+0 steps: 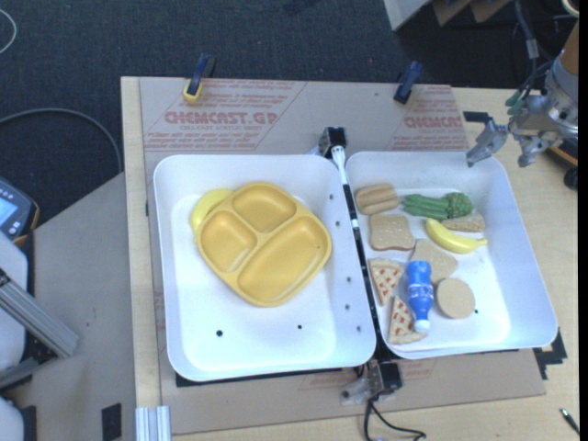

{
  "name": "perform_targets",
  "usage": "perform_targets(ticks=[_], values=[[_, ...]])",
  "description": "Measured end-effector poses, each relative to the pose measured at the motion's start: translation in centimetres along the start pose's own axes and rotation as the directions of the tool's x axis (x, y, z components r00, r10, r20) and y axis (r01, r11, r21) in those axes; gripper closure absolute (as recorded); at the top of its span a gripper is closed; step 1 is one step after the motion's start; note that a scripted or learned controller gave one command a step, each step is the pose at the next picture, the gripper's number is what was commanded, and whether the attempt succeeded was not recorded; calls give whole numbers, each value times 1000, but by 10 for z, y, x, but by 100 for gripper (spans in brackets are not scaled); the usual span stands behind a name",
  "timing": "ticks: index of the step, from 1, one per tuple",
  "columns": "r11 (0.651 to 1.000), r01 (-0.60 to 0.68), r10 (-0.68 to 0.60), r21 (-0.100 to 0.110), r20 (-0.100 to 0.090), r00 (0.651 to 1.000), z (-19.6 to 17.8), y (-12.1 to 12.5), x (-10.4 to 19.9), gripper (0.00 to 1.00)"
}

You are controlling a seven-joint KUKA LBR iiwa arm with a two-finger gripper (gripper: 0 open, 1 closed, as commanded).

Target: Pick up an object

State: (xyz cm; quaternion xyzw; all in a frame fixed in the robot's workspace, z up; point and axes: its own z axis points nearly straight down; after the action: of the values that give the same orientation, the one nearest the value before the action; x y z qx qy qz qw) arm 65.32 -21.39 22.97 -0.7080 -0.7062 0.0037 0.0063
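My gripper (pixel 505 150) hangs open above the far right corner of the right bin (pixel 528 274), with nothing between its fingers. Below and left of it lie a green bunch of asparagus (pixel 435 206), a yellow banana (pixel 454 238), a hot dog bun (pixel 375 197) and a slice of toast (pixel 392 231). A blue bottle (pixel 419 292) lies among two pizza slices (pixel 390 292) and a round cookie (pixel 455 299) near the bin's front.
The left bin (pixel 184 329) holds a yellow divided tray (pixel 264 242) over a yellow plate (pixel 207 208). A black divider (pixel 354 237) joins the bins. Two clamps (pixel 196 78) (pixel 407 81) grip the cardboard at the back.
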Motion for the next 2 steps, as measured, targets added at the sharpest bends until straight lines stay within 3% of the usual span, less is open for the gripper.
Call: perform_targets(ticks=[1,2], values=[[1000,3,-3,-14,4,1000,-8,3,0,0],[1000,3,-3,-9,2,1000,35,-1,3,0]])
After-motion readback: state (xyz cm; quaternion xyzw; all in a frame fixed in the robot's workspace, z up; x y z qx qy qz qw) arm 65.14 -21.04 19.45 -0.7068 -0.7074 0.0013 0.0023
